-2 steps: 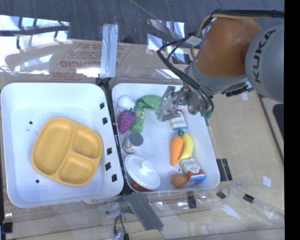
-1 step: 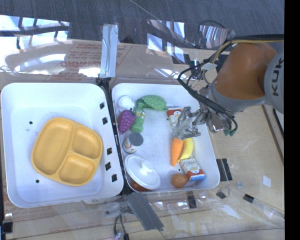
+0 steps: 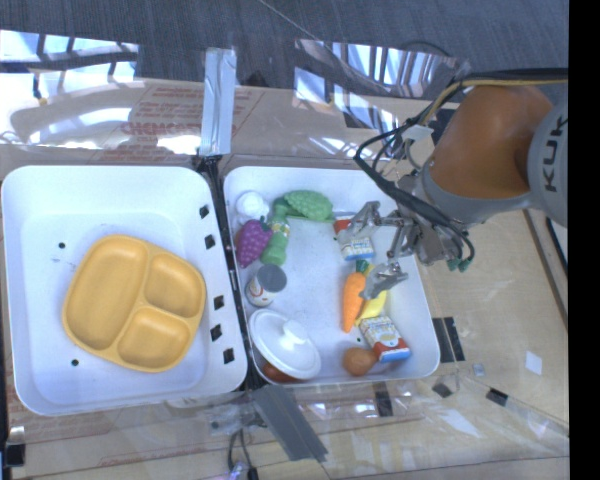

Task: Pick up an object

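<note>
My gripper (image 3: 373, 250) hangs over the right bin (image 3: 420, 313), with the arm reaching in from the right. Its fingers are spread apart, one fingertip (image 3: 362, 216) toward the back and the other near the carrot's top. A small blue and white carton (image 3: 357, 251) lies in the gap under them, and I cannot tell whether they touch it. Just in front lies an orange carrot (image 3: 351, 303) beside a yellow piece (image 3: 374, 306). Purple grapes (image 3: 251, 240) and a green leafy toy (image 3: 305, 205) lie further left.
The right bin also holds a white lidded bowl (image 3: 283, 345), a red and white carton (image 3: 386, 340), a brown ball (image 3: 358, 361), a small can (image 3: 263, 283), a green bottle (image 3: 276, 245) and a white egg (image 3: 249, 204). A yellow divided plate (image 3: 133, 301) lies in the left bin (image 3: 40, 208).
</note>
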